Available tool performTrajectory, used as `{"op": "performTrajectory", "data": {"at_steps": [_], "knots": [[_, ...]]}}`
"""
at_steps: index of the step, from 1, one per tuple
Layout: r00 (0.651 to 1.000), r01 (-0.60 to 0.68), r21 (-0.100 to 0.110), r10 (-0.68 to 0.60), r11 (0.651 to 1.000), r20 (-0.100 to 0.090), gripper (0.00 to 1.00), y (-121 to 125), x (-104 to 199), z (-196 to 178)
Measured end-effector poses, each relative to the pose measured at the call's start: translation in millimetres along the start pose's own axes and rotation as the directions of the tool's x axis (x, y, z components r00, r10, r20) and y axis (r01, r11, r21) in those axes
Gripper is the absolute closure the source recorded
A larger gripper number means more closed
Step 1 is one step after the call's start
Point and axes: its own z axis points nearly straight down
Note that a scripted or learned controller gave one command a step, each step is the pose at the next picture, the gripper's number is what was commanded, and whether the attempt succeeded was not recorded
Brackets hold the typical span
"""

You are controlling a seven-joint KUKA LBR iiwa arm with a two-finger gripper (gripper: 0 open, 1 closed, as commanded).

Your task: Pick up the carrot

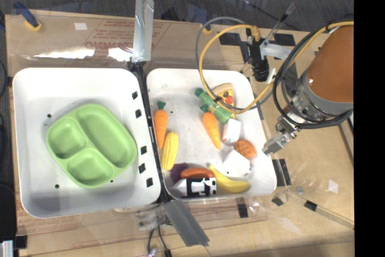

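Worktop (66, 33): pale board surface carrying two shallow white bins side by side, so that goods may be drawn from one and set in the other. Arm (334, 72): grey with an orange band, entering from the right and standing outside the right bin's rim, wrapped in black and yellow cable loops; judged to be parked clear of the goods before any descent. Left bin (30, 99): holds a green divided plate (90, 144) lying flat near its middle, judged a likely receiving dish. Right bin (183, 84): holds the loose toy foods, crowded toward its lower and middle parts. Banana (231, 182): yellow, lying along the lower wall. Corn cob (169, 150): yellow, against the left wall. Carrot (212, 129): orange with green top, lying near the bin's centre, tilted, its green end toward the upper left; white pieces sit just beside its lower right, which may crowd a grasp. Second carrot (160, 123): also orange, lying along the left wall just above the corn; either could answer the task, though the central one looks easier to reach. Pincer (281, 140): over the worktop just beyond the right bin's right wall, well apart from both carrots, carrying nothing visible; whether its jaws stand open or closed cannot be told.
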Motion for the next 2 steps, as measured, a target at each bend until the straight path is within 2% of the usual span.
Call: {"op": "performTrajectory", "data": {"at_steps": [2], "knots": [[1.000,0.008,0.000,-0.008,1.000,0.005,1.00,-4.5,-2.3,-18.4]]}}
